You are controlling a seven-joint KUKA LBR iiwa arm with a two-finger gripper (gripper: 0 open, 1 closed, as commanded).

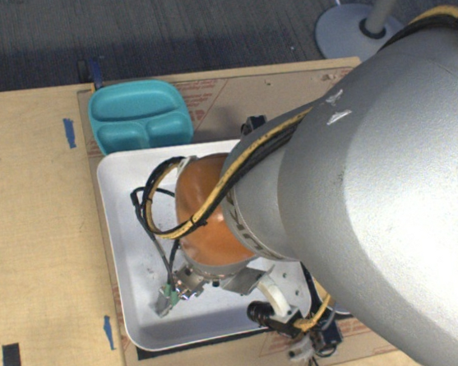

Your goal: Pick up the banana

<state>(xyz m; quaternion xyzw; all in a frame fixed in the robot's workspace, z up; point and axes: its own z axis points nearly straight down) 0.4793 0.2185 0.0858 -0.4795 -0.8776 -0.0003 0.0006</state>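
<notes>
My grey arm (pixel 378 184) reaches in from the right and covers most of the white bin (pixel 128 240). Its orange band (pixel 208 214) hangs over the bin's middle, wrapped by black and yellow cables (pixel 153 204). Below the band, small grey and green wrist hardware (pixel 174 292) sits low over the bin floor near the front left. The arm hides the gripper's tip and whatever lies under it. The bare strip of bin floor along the left side holds nothing.
A teal divided tray (pixel 140 116) lies just behind the bin's back edge. Brown cardboard bench (pixel 37 243) with black and blue tape marks spreads to the left. A grey stand base (pixel 351 30) sits on the dark floor at the back right.
</notes>
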